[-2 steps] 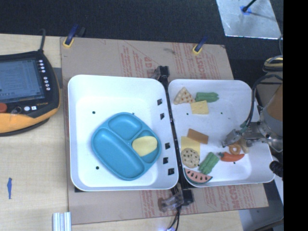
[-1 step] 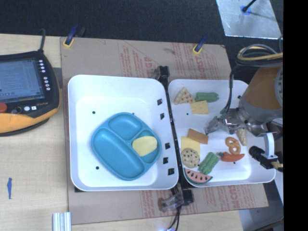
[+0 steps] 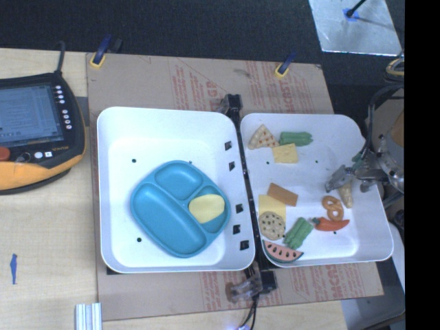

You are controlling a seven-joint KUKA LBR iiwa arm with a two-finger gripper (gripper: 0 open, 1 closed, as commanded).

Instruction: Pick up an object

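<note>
The right bin [image 3: 357,133] holds several toy foods: a cracker wedge [image 3: 261,137], a green bean [image 3: 296,138], a yellow cheese square [image 3: 285,154], a brown block [image 3: 282,194], a cookie [image 3: 272,224], a green pickle [image 3: 298,232], a watermelon slice [image 3: 282,252], a pretzel [image 3: 333,205] and a red-orange carrot [image 3: 332,223]. My gripper [image 3: 342,181] hangs low over the right side of this bin, just above the pretzel. A small pale piece [image 3: 346,196] lies right under its tip. Whether it touches that piece cannot be seen.
The left bin [image 3: 117,136] carries a blue divided plate [image 3: 172,208] with a yellow oval piece [image 3: 207,207] in one compartment. A tablet controller [image 3: 34,119] lies on the bench at far left. The black divider [image 3: 240,184] separates the bins.
</note>
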